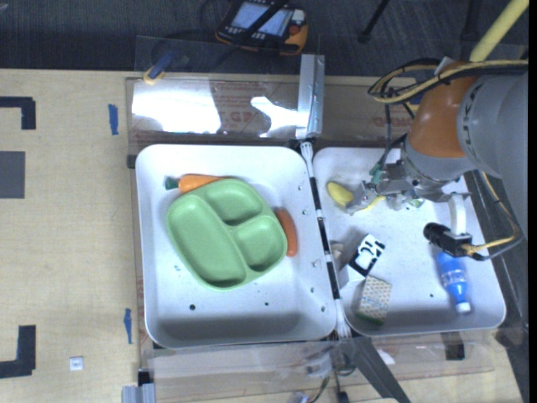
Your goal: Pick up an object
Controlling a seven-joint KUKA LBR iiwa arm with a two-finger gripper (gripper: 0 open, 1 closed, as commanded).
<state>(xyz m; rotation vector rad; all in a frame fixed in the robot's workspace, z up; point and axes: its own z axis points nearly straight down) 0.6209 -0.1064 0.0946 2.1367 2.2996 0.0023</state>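
Note:
My gripper (366,198) hangs low in the right bin (411,263), near its back left part. A small yellow object (338,193) lies just to its left, touching it or nearly so. I cannot tell if the object is held. Further forward in the same bin lie a black-and-white item (366,254) and a tan patterned block (375,297). A blue bottle (453,280) lies at the bin's right side.
In the left bin (155,267) a green divided plate (226,232) covers the middle. An orange carrot (198,181) pokes out behind it and another orange piece (289,230) lies at its right edge. The divider between the two bins (323,233) runs just left of the gripper.

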